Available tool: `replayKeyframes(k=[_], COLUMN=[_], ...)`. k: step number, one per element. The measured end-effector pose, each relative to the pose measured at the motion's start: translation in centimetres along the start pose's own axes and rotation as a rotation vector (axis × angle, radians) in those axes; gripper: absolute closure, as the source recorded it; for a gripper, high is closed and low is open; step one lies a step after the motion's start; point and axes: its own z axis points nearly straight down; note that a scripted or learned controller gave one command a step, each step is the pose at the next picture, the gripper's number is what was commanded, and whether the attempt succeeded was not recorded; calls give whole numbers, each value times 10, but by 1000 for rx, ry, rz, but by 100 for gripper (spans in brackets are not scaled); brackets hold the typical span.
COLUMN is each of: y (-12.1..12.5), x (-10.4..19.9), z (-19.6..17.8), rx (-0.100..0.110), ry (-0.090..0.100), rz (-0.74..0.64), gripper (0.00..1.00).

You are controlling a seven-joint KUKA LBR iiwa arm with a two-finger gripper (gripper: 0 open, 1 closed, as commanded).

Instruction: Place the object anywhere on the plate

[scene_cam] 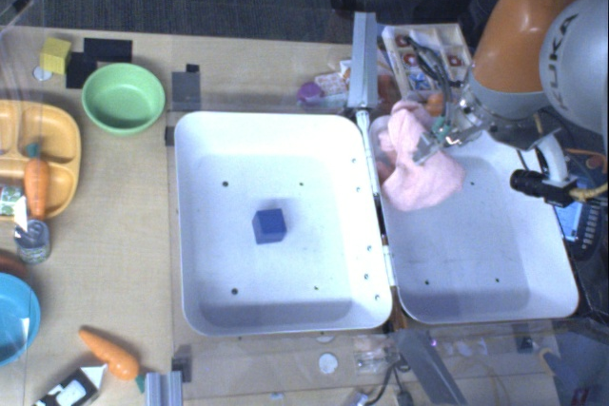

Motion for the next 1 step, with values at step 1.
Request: replayKeyframes(k=[1], y=[49], x=[92], z=[0], rx=[-2], ry=[2], rz=[-29], gripper=[100])
